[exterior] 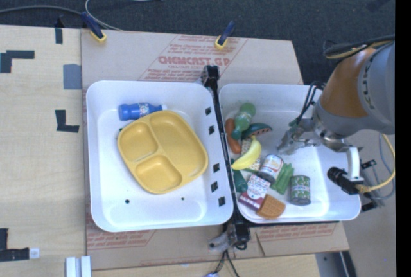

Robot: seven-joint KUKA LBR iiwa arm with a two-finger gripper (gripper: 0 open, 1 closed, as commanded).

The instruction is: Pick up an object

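— So, what's on the desk [38, 141], starting at the left?

— A white bin [103, 205] with a yellow divided tray [162, 150], and a blue bottle [140, 110] lying just behind the tray.

— And the right-hand bin [334, 205]?

— A heap along its left side: a green bottle [243, 116], a banana [248, 155], a small tin with a red label [270, 167], a white cup with a red label [257, 187], a green can [299, 190] and an orange waffle-like piece [271, 207] at the front.

— Where's the gripper [287, 142]?

— Low inside that bin, just right of the banana and above the small tin. Nothing sits between its jaws; whether they are apart or together, I cannot tell.
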